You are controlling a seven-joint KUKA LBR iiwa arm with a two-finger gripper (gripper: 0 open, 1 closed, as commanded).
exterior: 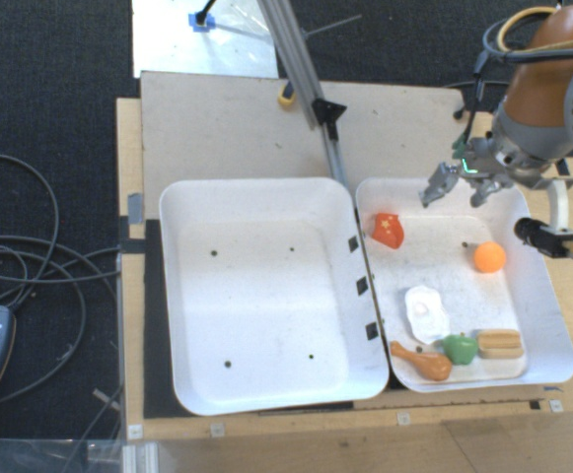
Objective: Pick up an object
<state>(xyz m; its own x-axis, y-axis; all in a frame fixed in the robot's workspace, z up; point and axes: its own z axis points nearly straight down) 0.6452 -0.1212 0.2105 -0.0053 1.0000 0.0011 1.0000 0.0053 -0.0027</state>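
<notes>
the right bin (552,308) of smooth white plastic lies below the gripper (461,187), whose fingers stand apart, clamped on nothing. to pick well, descend straight over one isolated piece: the round orange ball (489,256) just below the fingers, or the red wedge (388,230) leftward.

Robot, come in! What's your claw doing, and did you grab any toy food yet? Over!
Gripper open, holding nothing, above right bin's far rim. Orange ball nearest, untouched. Nothing between them.
</notes>
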